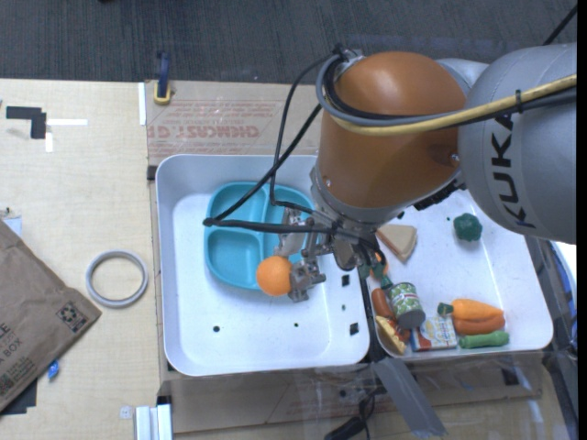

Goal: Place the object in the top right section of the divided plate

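One orange sits at the plate rim's near edge, touching the gripper on its left; whether it is pinched, cannot tell. Judged step: carrying to place. Next move calls for travel up past the divider to the far right section. Beyond, arm reads "KUKA"; cardboard print reversed, unclear.

**A:** So what does the arm itself look like?

**B:** Chunky grey casing with "KUKA" in black letters, plus a big glossy orange dome over the wrist. A yellowish cable runs across it, and black cables loop off the dome's left side.

**A:** And the tool?

**B:** Small bare-metal thing, silvery brackets and linkages with dark bits. Too cluttered to make out more.
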`<state>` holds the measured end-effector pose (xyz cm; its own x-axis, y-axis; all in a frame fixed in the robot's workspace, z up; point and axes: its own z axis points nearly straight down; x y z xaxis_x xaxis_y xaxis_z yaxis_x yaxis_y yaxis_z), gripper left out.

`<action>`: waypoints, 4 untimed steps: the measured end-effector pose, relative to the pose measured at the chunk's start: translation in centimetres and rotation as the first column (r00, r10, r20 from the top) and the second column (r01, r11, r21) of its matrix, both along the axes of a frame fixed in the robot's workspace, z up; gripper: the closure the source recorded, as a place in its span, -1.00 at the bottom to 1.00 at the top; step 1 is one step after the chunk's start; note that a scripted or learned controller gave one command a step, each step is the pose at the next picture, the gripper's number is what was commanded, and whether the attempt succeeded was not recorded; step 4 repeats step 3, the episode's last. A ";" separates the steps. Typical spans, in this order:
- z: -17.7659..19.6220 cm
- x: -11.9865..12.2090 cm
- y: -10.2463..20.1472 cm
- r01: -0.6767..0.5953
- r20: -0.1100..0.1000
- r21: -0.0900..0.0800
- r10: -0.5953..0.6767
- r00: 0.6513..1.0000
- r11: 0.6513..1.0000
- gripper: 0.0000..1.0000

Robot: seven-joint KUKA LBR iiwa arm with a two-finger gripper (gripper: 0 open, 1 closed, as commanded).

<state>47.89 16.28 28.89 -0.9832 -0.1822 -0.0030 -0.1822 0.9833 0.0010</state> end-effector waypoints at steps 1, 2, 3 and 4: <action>-6.0 3.0 -2.8 0.267 -0.003 -0.002 -0.267 0.964 0.964 1.00; -7.5 1.9 0.3 0.455 -0.004 -0.003 -0.455 0.891 0.891 1.00; -0.8 0.0 -6.5 0.486 -0.002 -0.002 -0.486 0.874 0.874 1.00; -0.8 0.0 -6.5 0.486 -0.002 -0.002 -0.486 0.874 0.874 1.00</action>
